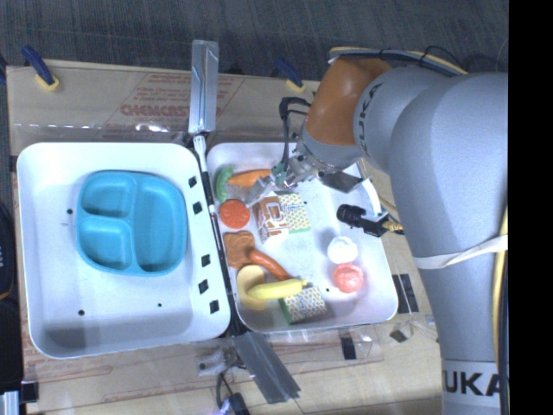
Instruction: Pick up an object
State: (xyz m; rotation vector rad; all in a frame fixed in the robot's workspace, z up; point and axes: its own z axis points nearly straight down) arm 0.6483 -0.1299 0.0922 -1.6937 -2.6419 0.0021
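The right bin (380,294) holds several toy foods. My gripper (282,175) hangs low over its far left part, just right of an orange carrot (250,178) and above a patterned carton (282,216). A green piece (224,181) lies left of the carrot, with a red tomato (233,213) below it. Nothing shows between the gripper's tips. Nearer the front lie a brown piece (239,246), an orange sausage (270,266), a banana (273,290) and a small patterned box (304,304). A white egg (342,250) and a pink-red fruit (348,278) sit at the right.
The left bin (43,232) holds a blue divided plate (132,221). A raised wall with black clips (205,232) separates the two bins. The grey arm (441,145) covers the right bin's far right corner.
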